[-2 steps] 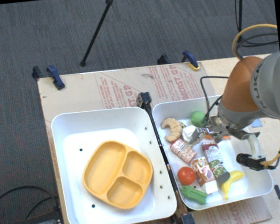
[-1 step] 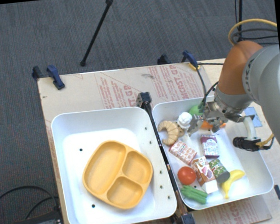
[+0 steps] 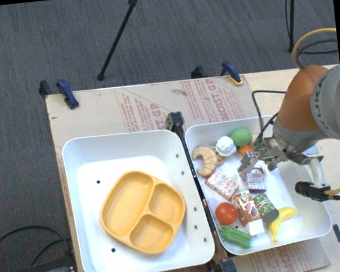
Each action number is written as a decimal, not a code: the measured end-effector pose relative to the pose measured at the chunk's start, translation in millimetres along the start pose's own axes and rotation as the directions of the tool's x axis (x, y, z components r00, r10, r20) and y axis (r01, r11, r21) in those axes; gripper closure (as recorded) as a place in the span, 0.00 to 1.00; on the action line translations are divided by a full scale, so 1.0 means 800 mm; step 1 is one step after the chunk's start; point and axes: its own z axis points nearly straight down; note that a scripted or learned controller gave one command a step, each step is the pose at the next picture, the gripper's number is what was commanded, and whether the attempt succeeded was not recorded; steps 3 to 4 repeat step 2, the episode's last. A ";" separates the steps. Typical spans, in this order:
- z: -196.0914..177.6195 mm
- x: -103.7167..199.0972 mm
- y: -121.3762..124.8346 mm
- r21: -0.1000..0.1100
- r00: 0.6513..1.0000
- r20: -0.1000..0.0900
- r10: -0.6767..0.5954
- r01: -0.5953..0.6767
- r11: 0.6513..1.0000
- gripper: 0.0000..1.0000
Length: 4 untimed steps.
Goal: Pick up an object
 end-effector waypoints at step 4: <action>-0.155 0.033 0.042 -0.005 1.000 0.001 -0.003 0.003 1.000 1.00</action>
